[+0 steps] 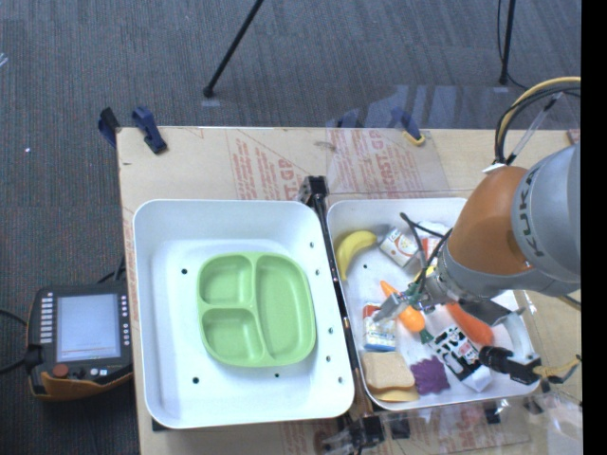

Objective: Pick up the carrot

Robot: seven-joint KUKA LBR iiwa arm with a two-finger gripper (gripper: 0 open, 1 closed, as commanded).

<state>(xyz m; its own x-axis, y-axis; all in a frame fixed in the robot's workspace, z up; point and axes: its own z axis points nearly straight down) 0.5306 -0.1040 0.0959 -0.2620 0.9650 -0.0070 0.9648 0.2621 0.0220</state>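
Your gripper (396, 303) is down in the right bin (351, 218), right at the carrot (406, 312).

Take the green divided plate (256, 308) as your landmark: it lies in the left bin (152, 245), and everything else sits to its right, across the divider between the bins. The carrot lies nearest that side, slanting down and away from the plate, orange with its thin end toward the plate. Your gripper's fingers reach down over it from the arm's orange band (486, 226), but you cannot tell from here whether they are apart or closed on it. A banana (353, 249) lies above the carrot, closer to the plate's top edge. A slice of bread (389, 375) and a purple piece (430, 375) sit below it, and a second orange item (471, 323) lies farther from the plate.
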